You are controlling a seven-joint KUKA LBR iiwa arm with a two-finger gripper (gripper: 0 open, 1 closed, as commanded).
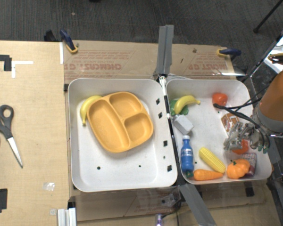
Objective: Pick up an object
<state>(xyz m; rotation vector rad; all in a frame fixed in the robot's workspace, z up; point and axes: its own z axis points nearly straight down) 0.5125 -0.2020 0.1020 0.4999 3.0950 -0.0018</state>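
Dark carpet lies beyond the wooden bench (28, 126), where I see scissors (8, 131) at the left edge. Two white bins sit side by side: the left bin (85, 168) holds a yellow divided plate (120, 121) with a banana (87, 106) tucked against its far left rim. From my seat the right bin (203, 126) looks crowded: a second banana (185, 101) at the far left, a grey block (183, 124) near it, a blue bottle (187, 154), a corn cob (212, 160), a carrot (206, 175), an orange pepper (237, 169) and a red tomato (220, 98). My gripper (238, 138) hangs low over the right side of this bin, just above a red object (240, 148); I cannot tell how its fingers stand, cables cover them
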